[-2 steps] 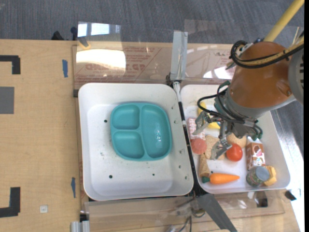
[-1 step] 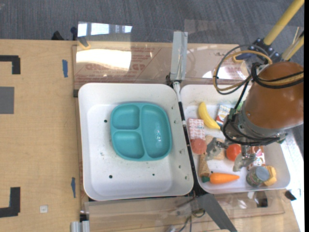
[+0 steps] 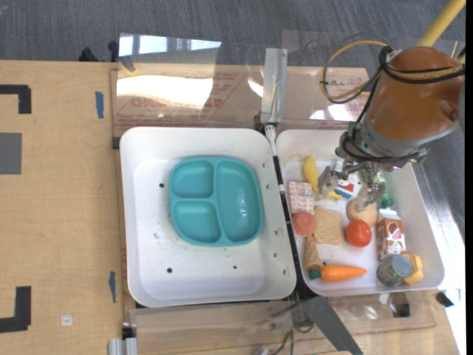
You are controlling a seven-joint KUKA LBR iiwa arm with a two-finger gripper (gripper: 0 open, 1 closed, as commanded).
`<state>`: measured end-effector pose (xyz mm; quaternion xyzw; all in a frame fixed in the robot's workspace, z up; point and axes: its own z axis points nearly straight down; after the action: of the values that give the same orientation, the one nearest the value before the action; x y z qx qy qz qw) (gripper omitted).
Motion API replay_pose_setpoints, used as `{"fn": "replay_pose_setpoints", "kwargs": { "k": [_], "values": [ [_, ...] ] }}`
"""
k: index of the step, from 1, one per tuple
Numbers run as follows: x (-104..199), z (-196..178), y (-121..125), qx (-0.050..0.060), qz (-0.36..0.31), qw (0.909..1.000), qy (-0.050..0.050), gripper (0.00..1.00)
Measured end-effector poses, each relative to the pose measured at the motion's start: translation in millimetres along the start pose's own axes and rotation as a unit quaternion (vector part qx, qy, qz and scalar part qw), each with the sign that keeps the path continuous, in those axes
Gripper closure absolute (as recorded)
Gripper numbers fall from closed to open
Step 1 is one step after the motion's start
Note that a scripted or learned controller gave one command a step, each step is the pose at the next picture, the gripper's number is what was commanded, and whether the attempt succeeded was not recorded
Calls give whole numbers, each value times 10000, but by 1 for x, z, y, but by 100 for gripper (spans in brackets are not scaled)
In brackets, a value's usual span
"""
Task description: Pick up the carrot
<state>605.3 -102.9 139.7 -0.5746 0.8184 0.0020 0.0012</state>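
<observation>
Gripper [image 3: 353, 186] fingers are hanging over the upper middle of the right bin [image 3: 431, 228], and whether they are spread or pressed together cannot be told from this slanted view; nothing is visibly sitting between them. Around and beneath it the bin is crowded. Just to its left a small yellow banana [image 3: 310, 174] is lying, with a pink patterned packet [image 3: 299, 196] below that. A colourful toy piece [image 3: 344, 192] is lying right under the fingertips. Below, a round pinkish-red disc [image 3: 304, 222] is touching a tan square of bread [image 3: 329, 226], and a red tomato [image 3: 358, 233] is sitting just beside the bread's right edge. Further right, a red-and-white carton [image 3: 390, 237] is standing next to a tin can [image 3: 392, 270].

Well apart from the gripper, the carrot [image 3: 343, 273] is lying flat along the near edge of the right bin, orange tip pointing right, green end to the left, touching a waffle cone [image 3: 311, 256] at its left. The tomato and bread are lying between it and the gripper.

Reaching in from the upper right, the arm [image 3: 414, 95] is showing its orange band above the wrist, cables looping beside it. In the left bin [image 3: 148, 220] a teal divided plate [image 3: 216, 200] is resting at the centre.
</observation>
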Motion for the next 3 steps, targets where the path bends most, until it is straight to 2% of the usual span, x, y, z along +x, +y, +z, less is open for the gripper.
{"fn": "replay_pose_setpoints", "kwargs": {
  "k": [1, 2, 3],
  "values": [
    [-14, 33, -27, 65, 72, 10000, -10, 0],
    [-25, -47, 75, 38, -821, 9966, 3, 0],
    [-37, -45, 31, 28, -1467, 9892, -4, 0]
  ]
}}
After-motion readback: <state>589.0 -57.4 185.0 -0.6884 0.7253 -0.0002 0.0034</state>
